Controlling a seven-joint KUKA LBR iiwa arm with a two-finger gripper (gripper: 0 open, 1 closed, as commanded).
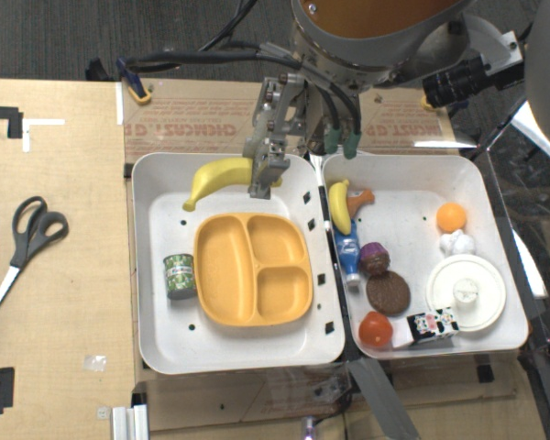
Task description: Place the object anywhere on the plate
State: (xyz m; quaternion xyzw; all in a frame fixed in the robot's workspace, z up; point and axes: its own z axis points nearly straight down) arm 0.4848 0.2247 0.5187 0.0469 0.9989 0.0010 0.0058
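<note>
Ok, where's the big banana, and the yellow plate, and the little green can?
banana [216, 178], camera view, middle of its curved yellow body, in the left bin.
yellow plate [222, 266], camera view, floor of its large left compartment.
green can [179, 275], camera view, its labelled side, left of the plate.

Bench [55, 337], pale wood; scissors [27, 236] on it. Cardboard [202, 126] beyond; dark floor [92, 12], black cables [211, 49].

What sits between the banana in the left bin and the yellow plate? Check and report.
Nothing visible. The banana lies just above the plate in the left bin, bare white floor between them. The green can stands off the plate's left side.
</note>
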